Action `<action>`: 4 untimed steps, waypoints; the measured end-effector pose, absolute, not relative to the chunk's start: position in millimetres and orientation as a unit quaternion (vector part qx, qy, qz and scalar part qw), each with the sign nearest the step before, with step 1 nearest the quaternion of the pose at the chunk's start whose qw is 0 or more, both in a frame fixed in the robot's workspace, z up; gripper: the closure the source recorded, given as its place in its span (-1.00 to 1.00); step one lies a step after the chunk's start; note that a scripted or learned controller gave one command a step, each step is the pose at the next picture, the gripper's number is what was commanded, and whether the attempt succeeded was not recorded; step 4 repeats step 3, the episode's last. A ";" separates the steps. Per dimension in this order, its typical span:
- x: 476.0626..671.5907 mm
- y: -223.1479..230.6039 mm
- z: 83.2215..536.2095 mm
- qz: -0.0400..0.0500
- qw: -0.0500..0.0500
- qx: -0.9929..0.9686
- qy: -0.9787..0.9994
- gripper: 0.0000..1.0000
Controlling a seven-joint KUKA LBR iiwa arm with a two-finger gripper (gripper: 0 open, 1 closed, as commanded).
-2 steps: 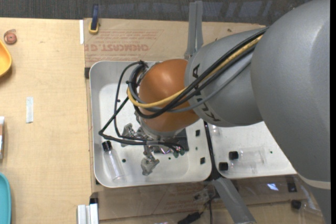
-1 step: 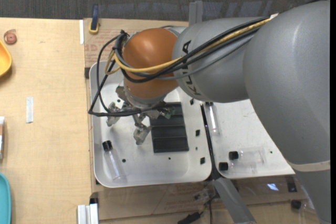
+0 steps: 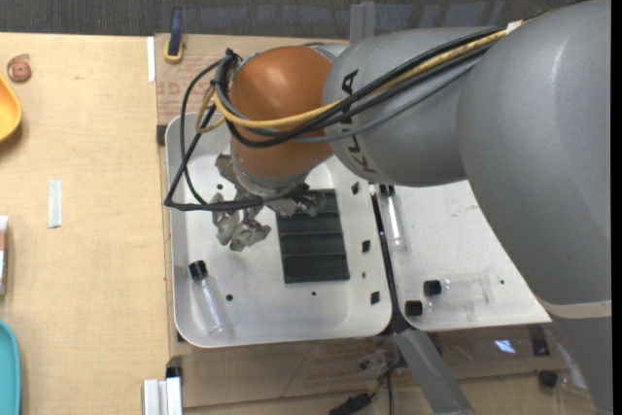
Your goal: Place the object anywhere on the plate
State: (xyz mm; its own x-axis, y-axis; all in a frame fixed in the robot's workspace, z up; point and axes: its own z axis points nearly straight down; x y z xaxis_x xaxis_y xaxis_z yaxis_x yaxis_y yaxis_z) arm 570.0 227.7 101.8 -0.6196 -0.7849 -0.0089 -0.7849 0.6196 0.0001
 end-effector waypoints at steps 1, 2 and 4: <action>604.0 206.3 206.7 0.001 0.002 -0.453 0.892 1.00; 543.3 206.4 108.9 0.001 0.001 -0.449 0.894 1.00; 604.7 203.2 92.4 0.001 0.002 -0.489 0.872 1.00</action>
